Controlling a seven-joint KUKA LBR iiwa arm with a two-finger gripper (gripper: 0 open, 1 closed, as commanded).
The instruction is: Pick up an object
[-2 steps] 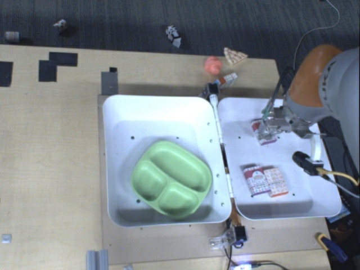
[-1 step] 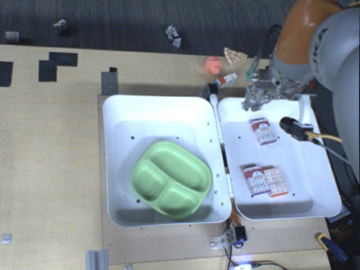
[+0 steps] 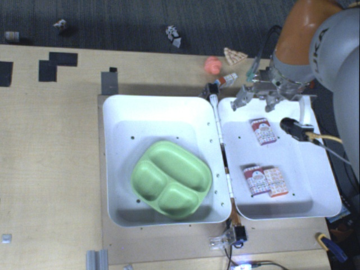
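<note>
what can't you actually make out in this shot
All in the camera view:
- Print on the small packet and large packet: too small and blurred to read.
- Far rim of the right bin: partly hidden behind the tool.
- Bits on the floor: too small to identify.
- Arm: cut off by the top and right edges.

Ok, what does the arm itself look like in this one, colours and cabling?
The arm is a bulky, rounded grey casing with a glossy orange band above the wrist. A thin dark cable loops beside the band. The gripper is small, angular and made of pale grey metal.
</note>
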